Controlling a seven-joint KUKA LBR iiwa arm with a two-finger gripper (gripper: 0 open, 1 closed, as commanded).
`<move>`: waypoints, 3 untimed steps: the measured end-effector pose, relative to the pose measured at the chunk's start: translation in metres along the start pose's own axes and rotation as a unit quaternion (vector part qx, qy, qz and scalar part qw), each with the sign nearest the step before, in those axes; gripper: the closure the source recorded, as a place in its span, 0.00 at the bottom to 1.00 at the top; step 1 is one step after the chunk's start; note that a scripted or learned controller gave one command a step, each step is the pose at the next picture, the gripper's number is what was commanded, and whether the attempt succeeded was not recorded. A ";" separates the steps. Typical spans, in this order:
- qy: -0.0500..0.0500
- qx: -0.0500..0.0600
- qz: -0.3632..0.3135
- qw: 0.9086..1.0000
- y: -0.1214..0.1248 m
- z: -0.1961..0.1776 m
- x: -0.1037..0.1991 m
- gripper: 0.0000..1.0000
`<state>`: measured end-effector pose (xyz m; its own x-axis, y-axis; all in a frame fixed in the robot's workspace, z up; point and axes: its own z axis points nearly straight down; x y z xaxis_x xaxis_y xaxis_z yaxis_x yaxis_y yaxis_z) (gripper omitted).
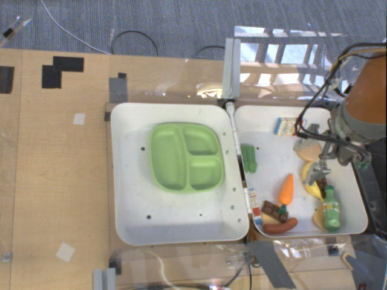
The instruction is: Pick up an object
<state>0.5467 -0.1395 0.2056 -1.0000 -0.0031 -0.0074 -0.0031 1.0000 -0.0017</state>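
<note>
I'm seeing the green plate (184,157) sitting in the left bin (130,222). In the right bin (266,132) I'm watching the carrot (286,189) lying just left of the gripper (320,175), which is hanging over the banana (312,186); its grip state I cannot tell.

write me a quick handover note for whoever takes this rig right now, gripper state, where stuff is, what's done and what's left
Gripper: low in the right bin, over the banana; whether it grips anything cannot be judged.
Right bin also holds the carrot, green bottle, sausage, green block and a blue packet.
Left bin: green divided plate.
Done: arm is down among the objects.
Left: confirm a grasp and lift one object.
</note>
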 end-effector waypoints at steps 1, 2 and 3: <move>-0.003 0.001 -0.023 1.000 -0.007 0.106 0.001 0.00; -0.004 -0.001 0.025 1.000 0.034 0.116 -0.036 0.00; -0.004 0.000 0.101 0.995 0.054 0.116 -0.041 0.00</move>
<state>0.5887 -0.0856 0.0900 -0.9801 0.1978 -0.0153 0.1978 0.9802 0.0015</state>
